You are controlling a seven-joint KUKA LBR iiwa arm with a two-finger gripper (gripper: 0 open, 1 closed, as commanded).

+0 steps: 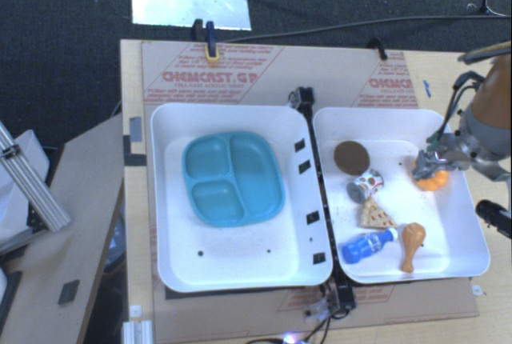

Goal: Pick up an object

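- The right bin (460,250) on the counter (240,62) holds my pick; the left bin (172,254) carries a blue plate (234,178).
- My fingers (430,165) sit low over the orange piece (434,180) by the right bin's far wall, apparently touching it.
- To do this well, I judge I should centre on the piece, clear of the wall, then squeeze.
- Whether they're apart or closed, I cannot tell.

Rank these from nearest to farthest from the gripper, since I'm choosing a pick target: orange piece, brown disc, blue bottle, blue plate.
1. Orange piece, right at the gripper, right bin.
2. Brown disc, right bin's left side.
3. Blue bottle, near front edge.
4. Blue plate, left bin.
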